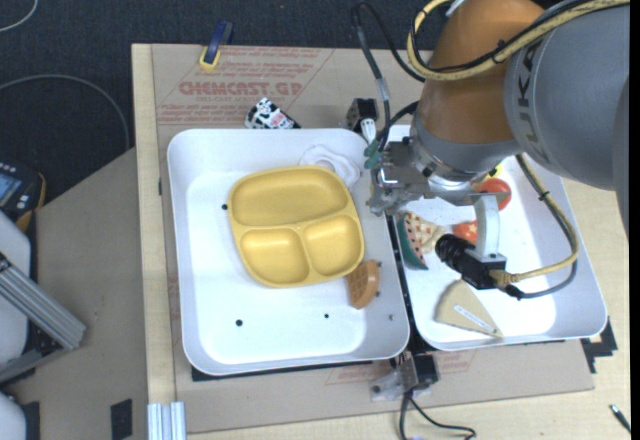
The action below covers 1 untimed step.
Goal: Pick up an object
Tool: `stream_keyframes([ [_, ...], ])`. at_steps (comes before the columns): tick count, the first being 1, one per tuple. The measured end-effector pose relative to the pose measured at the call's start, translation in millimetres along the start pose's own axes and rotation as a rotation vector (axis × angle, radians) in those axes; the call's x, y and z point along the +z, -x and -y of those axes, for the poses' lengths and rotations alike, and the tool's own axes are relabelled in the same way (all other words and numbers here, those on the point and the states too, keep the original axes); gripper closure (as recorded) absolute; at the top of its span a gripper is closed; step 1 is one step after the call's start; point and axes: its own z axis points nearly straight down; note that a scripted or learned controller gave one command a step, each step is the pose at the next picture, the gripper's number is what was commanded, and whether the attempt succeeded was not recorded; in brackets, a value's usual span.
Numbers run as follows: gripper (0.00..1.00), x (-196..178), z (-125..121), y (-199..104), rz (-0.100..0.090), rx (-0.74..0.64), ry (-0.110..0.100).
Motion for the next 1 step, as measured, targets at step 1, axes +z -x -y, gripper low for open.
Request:
stream_keyframes([
  [1,1.0,-0.2,3.3,-4.6,0.002,0.004,0.0],
])
